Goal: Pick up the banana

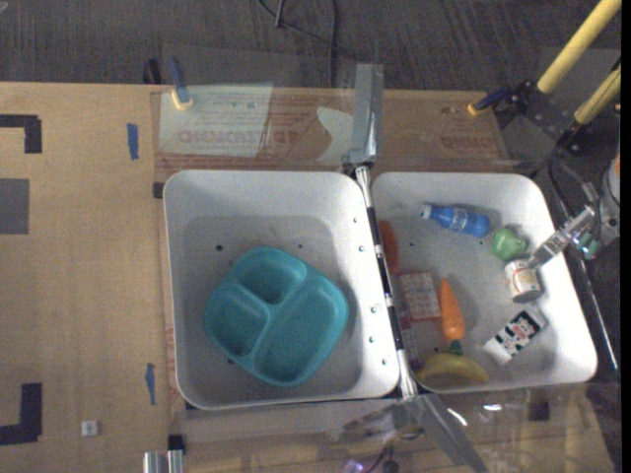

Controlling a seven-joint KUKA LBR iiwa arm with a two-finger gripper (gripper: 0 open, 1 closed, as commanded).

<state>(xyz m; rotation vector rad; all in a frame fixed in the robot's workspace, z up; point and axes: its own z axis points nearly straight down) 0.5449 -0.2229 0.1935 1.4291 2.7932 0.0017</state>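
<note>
A: Banana (453,368) location? 
B: Near edge of the right bin (562,220), close to its near-left corner, lying flat against the wall. 
A: Risks? 
B: I judge the wall a problem: the tool (557,241) may strike the rim or close on nothing. An orange carrot (451,308) ends just beside the banana and could be nudged or caught instead. 
A: Tool state? 
B: Sits over the right side of that bin, well apart from the banana; cannot tell whether apart or together. 
A: Contents? 
B: Right bin: blue bottle (456,219), green item (509,241), small can (524,280), black-and-white carton (516,334), flat packet (417,296). Left bin (197,205): a teal divided plate (276,315), nothing on it.
</note>
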